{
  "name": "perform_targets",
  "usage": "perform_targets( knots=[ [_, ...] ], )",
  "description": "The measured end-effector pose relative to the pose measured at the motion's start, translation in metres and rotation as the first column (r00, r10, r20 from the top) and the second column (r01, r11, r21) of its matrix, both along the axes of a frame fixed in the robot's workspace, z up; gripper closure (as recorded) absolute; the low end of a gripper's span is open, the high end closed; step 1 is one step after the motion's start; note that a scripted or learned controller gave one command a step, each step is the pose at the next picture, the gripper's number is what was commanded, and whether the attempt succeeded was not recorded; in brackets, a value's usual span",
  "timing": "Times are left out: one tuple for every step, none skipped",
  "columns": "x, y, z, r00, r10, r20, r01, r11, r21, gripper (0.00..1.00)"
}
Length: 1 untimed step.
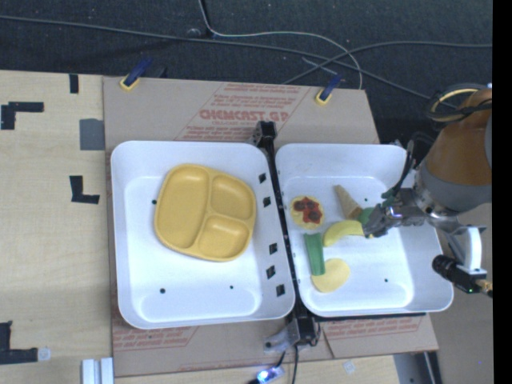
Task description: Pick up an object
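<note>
1. Your gripper (374, 222) reaches in from the right edge of the right bin (400, 157); it sits low over that bin's middle, its tip just beside the right end of the yellow banana-shaped piece (342, 230); whether anything sits in its grasp, you cannot tell from this slant.
2. Behind it you see the grey arm (448, 184) with its orange band (462, 138), over the right bin's right edge.
3. Your candidates all lie in the left half of the right bin; the small round piece with red topping (307, 210) is nearest the divider between the bins, toward the far side; the tan cone (346, 201) lies tilted just right of it, near the gripper.
4. The green stick (315, 254) lies below the banana-shaped piece, its upper end touching or just beside it; the pale yellow chip-like piece (331, 276) is toward the near edge, touching the stick's lower end.
5. In the left bin (132, 238) you have a yellow divided plate (205, 212) lying flat in the far half, three compartments facing up.
6. Both bins rest on a cardboard sheet (240, 110) on the bench; black cables (264, 42) run across the dark surface beyond the far edge.
</note>
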<state>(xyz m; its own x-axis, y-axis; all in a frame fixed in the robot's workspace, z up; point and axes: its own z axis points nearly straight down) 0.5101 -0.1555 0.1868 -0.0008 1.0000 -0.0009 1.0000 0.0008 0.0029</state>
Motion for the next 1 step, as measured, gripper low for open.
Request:
perform_targets(
  knots=[
    [-0.0013,0.0097,0.0491,1.000,0.002,0.001,-0.002,1.000,0.000,1.00]
  ],
)
